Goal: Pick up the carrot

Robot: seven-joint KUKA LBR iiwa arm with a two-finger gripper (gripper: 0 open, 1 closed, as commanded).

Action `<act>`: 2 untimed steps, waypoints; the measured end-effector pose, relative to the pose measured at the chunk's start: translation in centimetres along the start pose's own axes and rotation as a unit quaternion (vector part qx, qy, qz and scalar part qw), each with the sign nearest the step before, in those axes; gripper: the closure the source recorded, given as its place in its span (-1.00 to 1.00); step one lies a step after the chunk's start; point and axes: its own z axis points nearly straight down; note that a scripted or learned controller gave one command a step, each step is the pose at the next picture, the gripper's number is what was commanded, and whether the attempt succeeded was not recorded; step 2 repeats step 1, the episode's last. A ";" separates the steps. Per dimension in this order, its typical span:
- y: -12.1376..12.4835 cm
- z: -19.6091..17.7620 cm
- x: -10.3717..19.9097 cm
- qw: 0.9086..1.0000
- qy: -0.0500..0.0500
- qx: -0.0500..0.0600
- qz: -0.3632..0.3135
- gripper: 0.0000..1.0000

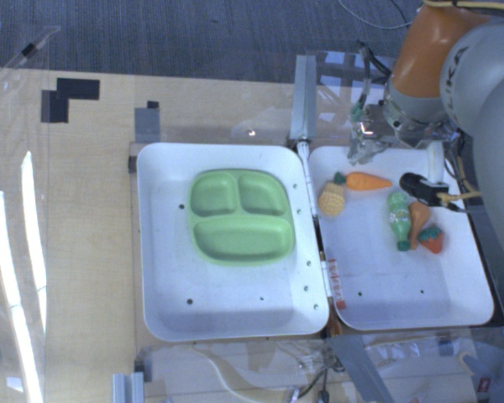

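Counter (67, 267) in pale wood, two shallow white bins on it side by side. Closest to the camera, well to the near side of the hand, both bins show plain white floor.

Moving up, the left bin (164, 259) holds a green divided plate (235, 217). It lies flat, nearer than the hand and well off to its view-left.

Over in the right bin (403, 296), the toys are bunched on the near, view-right side of the hand. A small red piece (434, 241) comes first, touching a brown-orange piece (418, 217). A green bottle (398, 219) lies on its side right against that one.

A yellow corn cob (332, 198) is next, close to the bin's view-left wall, a little nearer than the hand and slightly to its view-left.

And here's the carrot (368, 182)! It lies flat on the bin floor just on the near side of the hand, almost straight below it in the view. Its green end points view-left, just beside the corn cob, and its orange tip points view-right. It rests on the floor, clear of the hand.

The hand (365, 147) itself hangs over the far edge of the right bin, just beyond the carrot. Apart or together? I cannot tell from this angle.

Beyond and to the view-right of the hand rises the arm (487, 82), grey with its orange band (424, 49).
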 end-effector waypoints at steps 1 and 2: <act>-7.3 0.1 -0.5 0.995 0.000 0.001 -0.105 1.00; -7.3 0.1 -0.5 0.995 0.000 0.001 -0.105 1.00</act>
